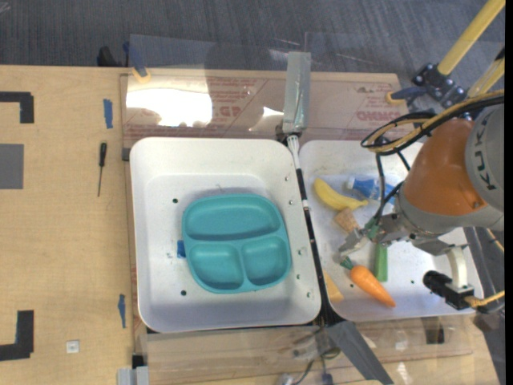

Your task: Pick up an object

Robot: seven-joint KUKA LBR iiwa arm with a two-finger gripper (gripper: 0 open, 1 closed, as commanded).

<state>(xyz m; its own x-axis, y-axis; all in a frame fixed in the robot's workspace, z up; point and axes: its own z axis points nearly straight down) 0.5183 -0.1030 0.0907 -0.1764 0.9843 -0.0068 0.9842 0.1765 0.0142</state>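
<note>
Camera view: carrot (372, 285) lies just below end effector (358, 243).

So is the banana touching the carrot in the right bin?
Apart. The camera view shows the banana near the bin's top and the carrot lower down, bare white floor between them.

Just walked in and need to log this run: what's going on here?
A grey and orange arm reaches into the right bin, its pincer low among a banana, a carrot, a green stick and a blue item. Nothing is visibly lifted yet. The left bin holds a teal divided tray.
</note>
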